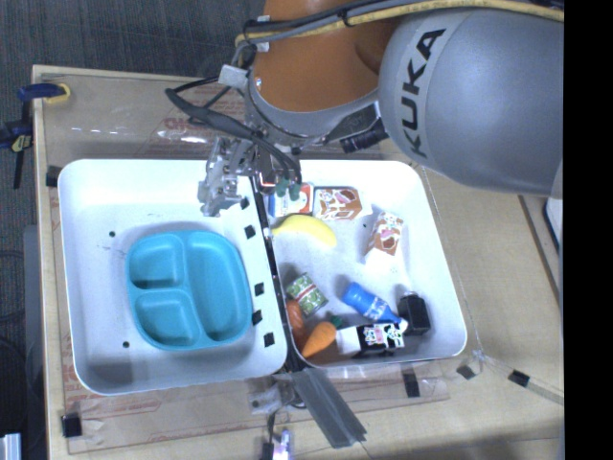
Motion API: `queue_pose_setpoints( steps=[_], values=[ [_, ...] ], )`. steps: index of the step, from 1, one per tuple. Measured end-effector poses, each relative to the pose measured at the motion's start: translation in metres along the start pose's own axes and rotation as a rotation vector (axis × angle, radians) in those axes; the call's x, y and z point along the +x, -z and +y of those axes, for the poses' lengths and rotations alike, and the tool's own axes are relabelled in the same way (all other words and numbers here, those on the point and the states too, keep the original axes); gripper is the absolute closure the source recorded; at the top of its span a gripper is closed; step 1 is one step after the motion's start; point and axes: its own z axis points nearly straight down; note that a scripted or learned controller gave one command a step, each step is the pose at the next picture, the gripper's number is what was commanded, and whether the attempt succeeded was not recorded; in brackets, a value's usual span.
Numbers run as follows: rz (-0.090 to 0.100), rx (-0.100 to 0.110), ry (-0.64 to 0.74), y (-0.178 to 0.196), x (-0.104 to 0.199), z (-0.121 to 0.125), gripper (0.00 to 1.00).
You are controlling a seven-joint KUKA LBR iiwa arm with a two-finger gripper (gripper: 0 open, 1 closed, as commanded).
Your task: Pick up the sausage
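The sausage (296,320) looks like a short reddish-brown piece lying by the left wall of the right bin (436,257), near the front. An orange carrot (321,338) touches it, and a green can (306,293) sits just behind it. My gripper (219,192) hangs at the back of the bench, over the far right corner of the left bin (86,257), close to the divider between the bins. It is well away from the sausage, and I see nothing in it. The wrist and cables hide part of it.
A blue compartment tray (187,290) lies in the left bin. The right bin also holds a banana (305,230), a brown snack carton (336,202), a small packet (385,235), a blue bottle (370,302), a black object (414,312) and a black-and-white carton (374,336).
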Motion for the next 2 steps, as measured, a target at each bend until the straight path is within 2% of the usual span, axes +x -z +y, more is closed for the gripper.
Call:
queue_pose_setpoints(
  steps=[1,2],
  values=[
    [-0.004,0.0,-0.153,0.024,0.001,-0.032,1.0],
    [-0.005,0.0,0.249,0.098,-0.009,-0.071,1.0]
  ],
)
